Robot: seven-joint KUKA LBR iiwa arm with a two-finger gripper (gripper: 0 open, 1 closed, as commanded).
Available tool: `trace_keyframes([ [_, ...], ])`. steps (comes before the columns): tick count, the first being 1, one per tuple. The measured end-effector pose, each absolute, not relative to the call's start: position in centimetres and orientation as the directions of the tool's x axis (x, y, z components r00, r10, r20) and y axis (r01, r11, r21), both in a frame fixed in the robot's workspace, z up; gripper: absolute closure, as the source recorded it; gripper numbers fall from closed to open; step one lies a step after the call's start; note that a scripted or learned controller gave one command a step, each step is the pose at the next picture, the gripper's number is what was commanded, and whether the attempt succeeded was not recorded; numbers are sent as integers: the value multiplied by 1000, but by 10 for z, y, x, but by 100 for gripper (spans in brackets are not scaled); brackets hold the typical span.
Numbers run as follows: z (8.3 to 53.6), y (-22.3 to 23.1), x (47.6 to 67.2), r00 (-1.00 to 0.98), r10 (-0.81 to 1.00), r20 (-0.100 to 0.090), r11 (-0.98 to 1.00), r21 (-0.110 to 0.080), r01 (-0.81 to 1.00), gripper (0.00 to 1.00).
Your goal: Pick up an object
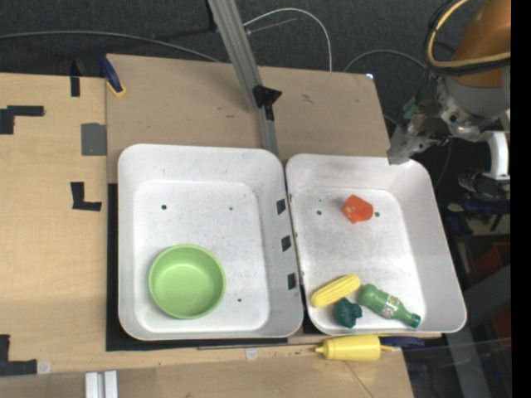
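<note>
The right bin holds a small red-orange object near its far middle. At its near edge lie a yellow corn cob, a dark green lump and a green bottle. In the left bin a light green bowl sits at the near left. My gripper hangs beyond the right bin's far right corner, above the bench edge and apart from every object. The arm's orange band is up at the top right.
A yellow bottle-shaped object lies on the bench just outside the right bin's near rim. A grey metal pole slants down to the gap between the bins. Cables run across the dark floor behind the bench.
</note>
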State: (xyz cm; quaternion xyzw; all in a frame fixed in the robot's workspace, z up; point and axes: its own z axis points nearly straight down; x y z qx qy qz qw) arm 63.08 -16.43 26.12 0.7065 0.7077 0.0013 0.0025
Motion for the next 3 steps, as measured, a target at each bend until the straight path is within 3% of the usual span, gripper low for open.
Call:
trace_keyframes([
  [3,233,23,617,-7,1000,2,7,-4,1000,100],
])
